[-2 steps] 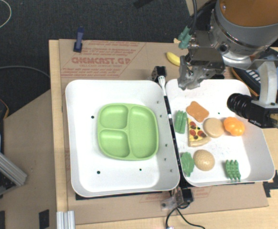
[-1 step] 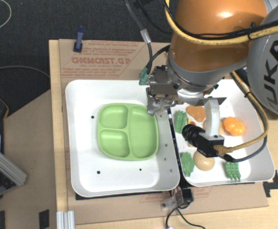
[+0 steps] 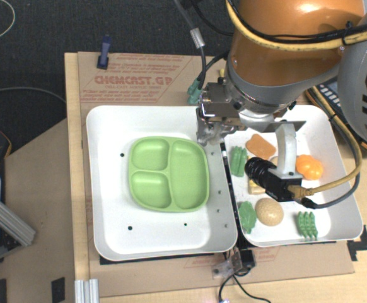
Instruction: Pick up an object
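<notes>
My gripper (image 3: pixel 209 133) hangs under the big orange and grey wrist, over the back of the seam between the two white bins. Nothing shows between its tips. The right bin (image 3: pixel 344 226) holds small toy foods: an orange-brown piece (image 3: pixel 260 146), a round orange fruit (image 3: pixel 309 166), a tan ball (image 3: pixel 270 211), and three green pieces (image 3: pixel 237 160), (image 3: pixel 247 214), (image 3: pixel 307 225). The closest to the gripper is the upper green piece, just to its right and nearer the front.
A light green divided plate (image 3: pixel 169 173) lies in the middle of the left bin (image 3: pixel 104 169). Both bins rest on a cardboard sheet (image 3: pixel 133 74). The arm's bulk covers the back of the right bin. Cables trail over the dark floor behind.
</notes>
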Robot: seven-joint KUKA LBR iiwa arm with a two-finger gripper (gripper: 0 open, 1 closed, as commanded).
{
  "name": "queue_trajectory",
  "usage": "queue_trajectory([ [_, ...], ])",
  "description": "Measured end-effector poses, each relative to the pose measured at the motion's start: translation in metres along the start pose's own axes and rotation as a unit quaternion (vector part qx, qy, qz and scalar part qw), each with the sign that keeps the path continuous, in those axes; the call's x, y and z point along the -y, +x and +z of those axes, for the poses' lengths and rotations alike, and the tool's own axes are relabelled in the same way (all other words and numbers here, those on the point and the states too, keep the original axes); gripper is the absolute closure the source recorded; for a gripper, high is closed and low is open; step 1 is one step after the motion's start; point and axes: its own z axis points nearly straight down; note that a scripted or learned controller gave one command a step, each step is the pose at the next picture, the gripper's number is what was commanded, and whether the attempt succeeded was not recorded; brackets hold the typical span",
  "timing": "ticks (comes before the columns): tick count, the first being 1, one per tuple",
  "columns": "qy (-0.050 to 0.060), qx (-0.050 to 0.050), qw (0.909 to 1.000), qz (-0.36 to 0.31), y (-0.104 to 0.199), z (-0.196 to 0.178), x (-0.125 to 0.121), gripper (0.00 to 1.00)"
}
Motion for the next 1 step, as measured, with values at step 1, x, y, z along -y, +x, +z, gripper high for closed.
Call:
queue_trajectory([
  [1,-0.001,0.0,1.0,-0.001,0.0005,-0.0103,-0.0004,1.0],
])
